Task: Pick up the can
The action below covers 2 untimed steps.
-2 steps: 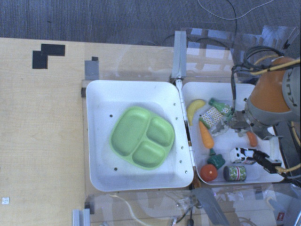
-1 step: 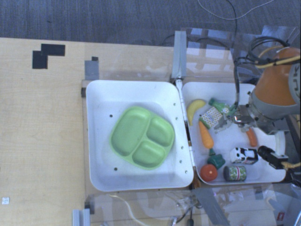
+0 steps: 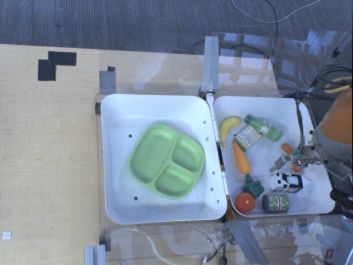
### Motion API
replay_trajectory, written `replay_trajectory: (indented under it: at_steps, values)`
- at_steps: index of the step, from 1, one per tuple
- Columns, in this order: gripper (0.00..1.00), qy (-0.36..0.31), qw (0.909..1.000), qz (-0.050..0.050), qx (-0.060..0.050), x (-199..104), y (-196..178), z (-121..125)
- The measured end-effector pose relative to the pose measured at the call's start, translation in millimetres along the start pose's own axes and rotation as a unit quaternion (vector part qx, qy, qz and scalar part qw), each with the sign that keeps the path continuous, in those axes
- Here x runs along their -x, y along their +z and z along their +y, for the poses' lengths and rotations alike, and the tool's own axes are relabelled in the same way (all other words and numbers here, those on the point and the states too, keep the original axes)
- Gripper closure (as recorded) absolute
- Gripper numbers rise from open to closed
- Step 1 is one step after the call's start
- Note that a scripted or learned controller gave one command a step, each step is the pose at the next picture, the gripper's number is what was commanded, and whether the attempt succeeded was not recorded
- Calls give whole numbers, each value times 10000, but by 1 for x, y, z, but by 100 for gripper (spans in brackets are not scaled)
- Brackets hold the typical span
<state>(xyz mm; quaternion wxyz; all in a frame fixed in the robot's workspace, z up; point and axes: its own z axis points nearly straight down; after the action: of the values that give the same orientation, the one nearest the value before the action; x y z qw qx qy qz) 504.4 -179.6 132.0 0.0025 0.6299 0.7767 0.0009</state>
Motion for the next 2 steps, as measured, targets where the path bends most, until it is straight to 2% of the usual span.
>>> replay_trajectory:
  at_steps: [1, 2]
  values:
    - [0, 359, 9994, -8, 27, -37, 43, 19]
    - [0, -126, 9999, -2, 14, -2, 11, 96]
